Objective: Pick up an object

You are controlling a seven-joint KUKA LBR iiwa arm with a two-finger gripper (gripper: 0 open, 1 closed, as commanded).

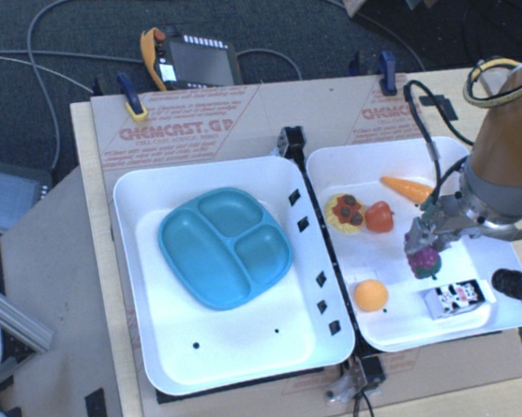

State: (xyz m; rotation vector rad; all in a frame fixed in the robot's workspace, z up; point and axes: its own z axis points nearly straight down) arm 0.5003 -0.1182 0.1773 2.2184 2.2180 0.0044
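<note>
The right bin holds several toy foods. An orange carrot lies at the back, with a round yellow and red pizza piece and a red tomato to its left. An orange ball rests near the front left, and a small printed box lies at the front right. A purple bunch of grapes sits in the middle of the bin. My gripper is directly over the grapes and touches or covers their top. The wrist hides how it meets them.
A blue divided plate lies in the left bin. A black divider runs between the bins. The arm comes in over the right bin's right rim, trailing black cables. Clamps and a control pendant sit beyond the bench's back edge.
</note>
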